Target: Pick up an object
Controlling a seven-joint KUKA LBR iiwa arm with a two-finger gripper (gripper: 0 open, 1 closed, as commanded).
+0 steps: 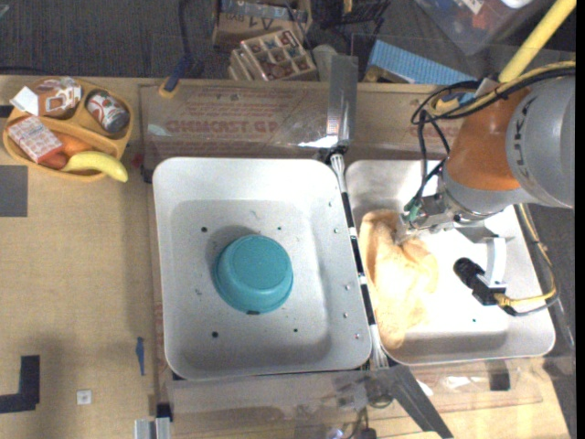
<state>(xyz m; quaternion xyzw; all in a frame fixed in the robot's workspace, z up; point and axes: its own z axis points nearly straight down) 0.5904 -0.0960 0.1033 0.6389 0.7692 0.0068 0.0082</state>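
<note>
A crumpled pale-yellow cloth (398, 277) is seen lying in the right-hand shallow white bin (521, 341), bunched against that bin's left wall and stretched along it from about mid-wall down toward the near left corner. Its long axis is judged to run from the far side of the bin to the near side, roughly parallel to the left wall. The two-finger gripper (413, 224) is placed at the cloth's upper end, directly over or against the top fold, so the bulk of the cloth is laid out below and slightly left of the claw, toward the near edge. Whether the claw is spread or pinched cannot be told, since it is masked by the grey arm with the orange band (494, 158) and by the wrist. No fabric can be confirmed as held. A pick is judged to depend on the top fold being met squarely, as only the cloth's narrow upper end is offered there. A round teal plastic bowl (255, 273), turned upside down, is seen near the middle of the left-hand white bin (183, 190), well apart from the claw
</note>
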